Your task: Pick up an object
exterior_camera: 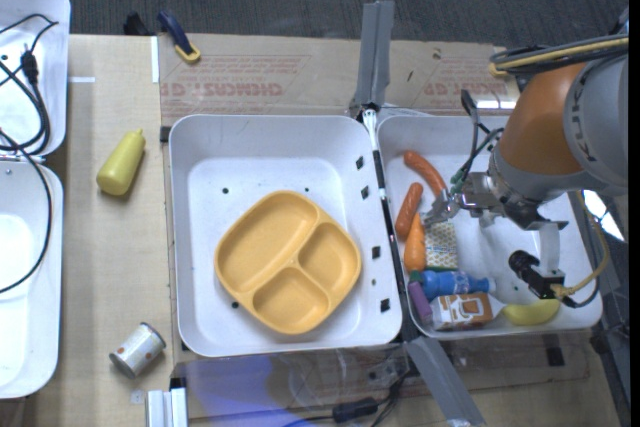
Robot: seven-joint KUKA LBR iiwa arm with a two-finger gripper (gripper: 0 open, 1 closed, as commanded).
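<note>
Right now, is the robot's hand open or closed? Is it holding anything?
Hand: cannot be told if open or closed. It is low in the right bin, by the carrots, with nothing seen in its grip.

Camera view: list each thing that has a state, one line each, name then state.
yellow divided plate: right side up, flat in the left bin.
metal can: on its side on the bench.
mustard bottle: lying down beside the left bin.
juice carton: lying flat in the right bin.
gripper: low over the right bin's clutter.
</note>
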